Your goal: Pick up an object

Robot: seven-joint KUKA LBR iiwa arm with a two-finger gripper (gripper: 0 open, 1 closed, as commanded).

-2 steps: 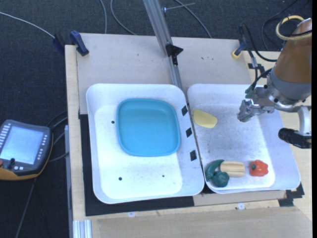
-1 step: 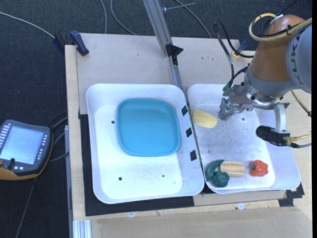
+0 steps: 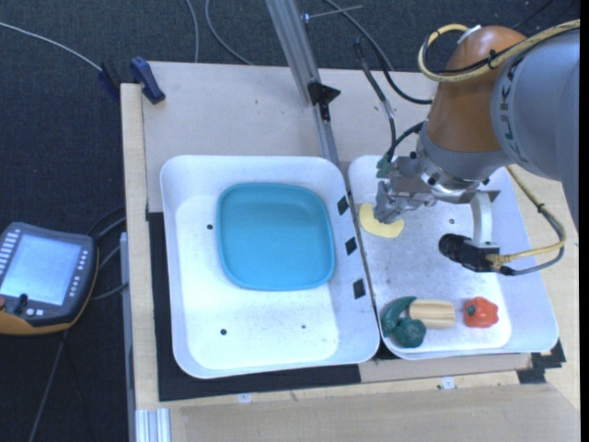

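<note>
**Tool low over the yellow piece in the right bin**

Arm (image 3: 502,90) comes in from the right, grey with its orange band, bent down over the right bin (image 3: 525,247). Tool (image 3: 391,212) sits low at that bin's upper left part, its tip right at a pale yellow flat piece (image 3: 385,226) lying on the bin floor by the left wall. Whether the tip touches the piece I cannot tell, nor how the tool stands, apart or together; its body hides that.

Same bin, near edge: a dark green toy vegetable (image 3: 403,321), a tan block (image 3: 433,314) just beside it, touching or nearly so, and a red tomato-like toy (image 3: 479,312) a little further right. All three lie loose on the floor, well apart from the tool. A black part (image 3: 465,250) with a yellow cable hangs over the bin's middle.

Left bin (image 3: 184,247) holds a blue square plate (image 3: 275,236), lying flat near its middle.

Worktop (image 3: 230,109) is pale board; a blue clamp (image 3: 147,78) grips its far left corner. A handheld pendant (image 3: 41,276) with a lit screen lies off the worktop to the left
</note>
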